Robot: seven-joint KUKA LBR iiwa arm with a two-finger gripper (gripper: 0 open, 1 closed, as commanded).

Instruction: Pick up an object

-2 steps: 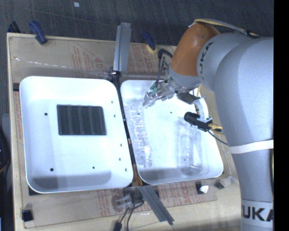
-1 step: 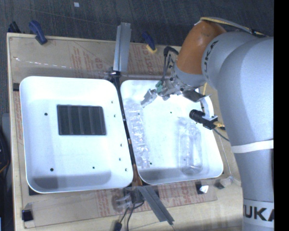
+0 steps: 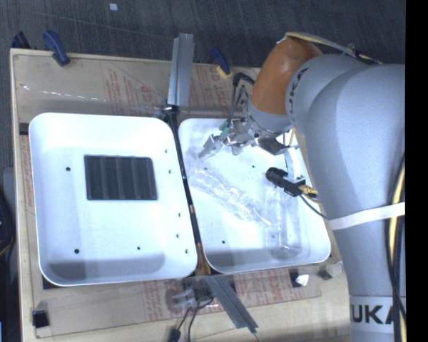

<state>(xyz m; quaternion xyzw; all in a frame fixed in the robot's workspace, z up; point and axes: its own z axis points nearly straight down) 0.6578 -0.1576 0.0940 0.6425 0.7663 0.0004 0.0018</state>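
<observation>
A dark grey ribbed rectangular block (image 3: 120, 178) lies flat in the left bin (image 3: 50, 141). In the right bin (image 3: 221, 258) a clear plastic crinkled piece (image 3: 227, 194) stretches diagonally across the floor. A clear plastic bottle-like item (image 3: 285, 228) lies near that bin's right wall. My gripper (image 3: 225, 141) hangs low over the back part of the right bin, just above the upper end of the clear crinkled piece. Nothing is seen held in it.
The grey arm with its orange band (image 3: 282, 77) covers the right bin's back right corner and right rim. A small black part (image 3: 282, 180) juts out beside the arm over the bin. A metal divider bar (image 3: 180, 70) and blue clamps (image 3: 57, 48) sit at the bench's back edge.
</observation>
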